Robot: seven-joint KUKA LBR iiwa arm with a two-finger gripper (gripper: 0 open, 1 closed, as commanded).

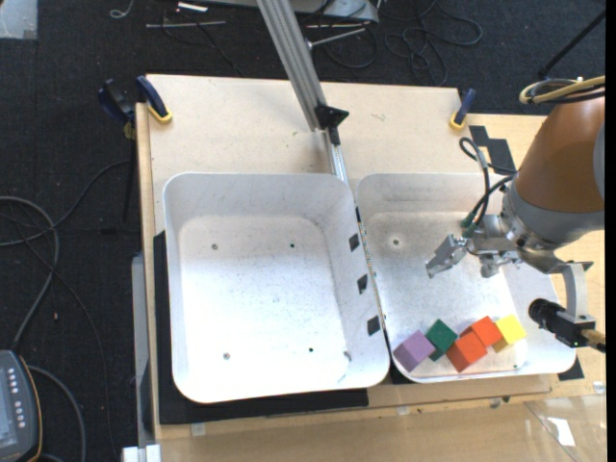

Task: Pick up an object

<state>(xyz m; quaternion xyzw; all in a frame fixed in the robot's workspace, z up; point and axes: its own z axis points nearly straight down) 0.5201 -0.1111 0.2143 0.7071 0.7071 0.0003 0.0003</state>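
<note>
— Blocks first: what's along the near edge of the right bin (404,200)?

— I log four matte blocks, touching: purple block (415,350), green block (442,337), orange block (471,346), yellow block (509,330).

— Gripper?

— Gripper (470,258) hangs over mid-bin, fingers spread, holding nothing. Arm cut off at right.

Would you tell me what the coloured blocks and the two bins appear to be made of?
The coloured blocks look like matte foam or painted wood: flat colour, no gloss. The two bins look like thin white plastic or enamelled metal, with scuffed, speckled floors and rounded rims; the view leaves it open.
</note>
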